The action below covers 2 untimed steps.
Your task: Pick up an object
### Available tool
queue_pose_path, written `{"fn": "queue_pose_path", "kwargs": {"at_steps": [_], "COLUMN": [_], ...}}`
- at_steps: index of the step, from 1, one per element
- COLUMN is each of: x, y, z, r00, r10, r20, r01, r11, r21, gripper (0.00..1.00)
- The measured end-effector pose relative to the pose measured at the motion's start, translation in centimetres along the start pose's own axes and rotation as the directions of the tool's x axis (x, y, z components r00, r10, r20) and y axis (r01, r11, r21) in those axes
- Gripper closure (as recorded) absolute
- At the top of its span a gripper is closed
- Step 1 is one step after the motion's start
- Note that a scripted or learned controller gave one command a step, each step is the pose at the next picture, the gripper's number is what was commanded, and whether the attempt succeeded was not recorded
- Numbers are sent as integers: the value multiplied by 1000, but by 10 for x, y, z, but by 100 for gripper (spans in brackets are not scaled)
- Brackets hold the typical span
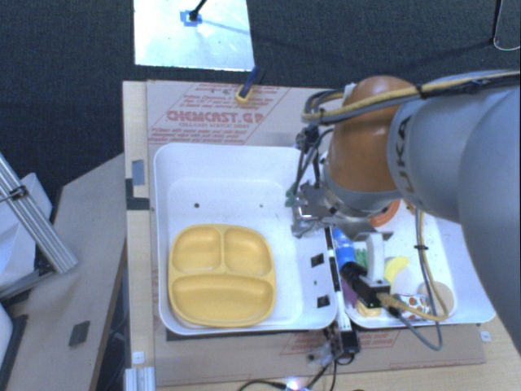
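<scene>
Right now the pincer (309, 214) hangs low over the wall between the two bins, up at the far end of that wall. The big arm (456, 161) hides a lot of it, so I cannot tell if the pincer is open or closed. I see nothing held in it.

There are a few things it could pick. The closest is a small blue thing (343, 251) in the right bin (466, 287). It lies just beside the pincer, a little toward the near side and a little to the right in the view. A yellow bit (396, 268) lies further right, near the blue thing.

The yellow tray (221, 275) sits flat in the left bin (232, 194). It lies to the left of the pincer and toward the near side, well apart from it. Its one long cup is on the near side and its two small cups are on the far side.

I think the blue thing is the easy pick. The pincer would only need a short slide toward the near side and then a drop. The wall is very close there, so it might bump.
</scene>
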<state>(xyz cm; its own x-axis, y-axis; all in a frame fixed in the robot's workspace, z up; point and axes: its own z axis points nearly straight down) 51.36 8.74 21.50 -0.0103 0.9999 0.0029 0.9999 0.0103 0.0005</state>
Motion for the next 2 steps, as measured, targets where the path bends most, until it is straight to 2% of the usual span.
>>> {"fn": "queue_pose_path", "kwargs": {"at_steps": [1,2], "x": [-8,-8], "y": [6,-8], "z": [-17,-2], "r00": [1000,1000], "r10": [5,9], "r20": [2,3], "r01": [-5,-9], "r11": [1000,1000], "r21": [-2,1], "gripper": [100,100]}}
